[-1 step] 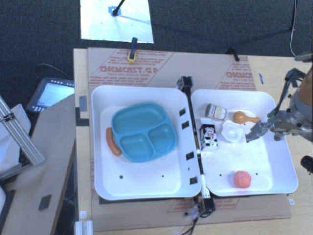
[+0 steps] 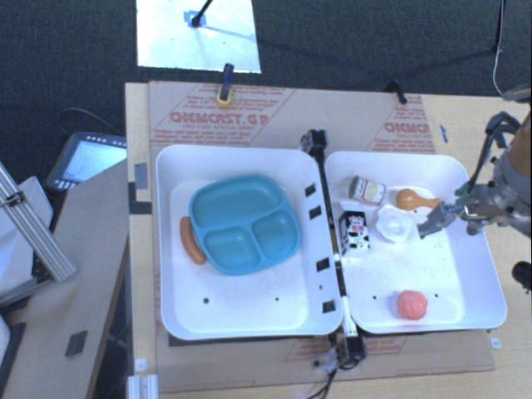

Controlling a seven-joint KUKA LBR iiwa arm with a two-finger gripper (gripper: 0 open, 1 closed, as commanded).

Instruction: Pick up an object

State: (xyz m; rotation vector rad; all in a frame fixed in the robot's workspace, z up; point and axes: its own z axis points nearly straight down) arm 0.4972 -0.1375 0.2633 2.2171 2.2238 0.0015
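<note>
The arm came in from the right edge of the view, with most of its body cut off there, so only the wrist section and the hand [image 2: 438,219] showed over the right bin [image 2: 478,306]. The hand pointed leftward and slightly down, its grey tip lying just beside a small white cup-like object [image 2: 394,224] near the bin's middle. Whether its fingers were spread or closed could not be told; they merged into one grey shape, and nothing could be seen held between them.

In the right bin, an orange-tan piece shaped like a drumstick [image 2: 416,198] lay just behind the white object, close to the hand's tip. A small pale jar or can [image 2: 367,190] lay toward the bin's back left, and a little black-and-white item [image 2: 355,231] sat against the left wall; its markings were too small to read. A pink ball [image 2: 411,304] rested well apart from the others near the front.

In the left bin [image 2: 249,318], a blue divided plate [image 2: 244,224] sat in the middle, with an orange sausage-shaped piece [image 2: 192,240] just beside its left rim.

Both bins stood on the counter [image 2: 274,110], over a sheet printed with red lettering. Cables near the wrist blurred into the arm's outline.
</note>
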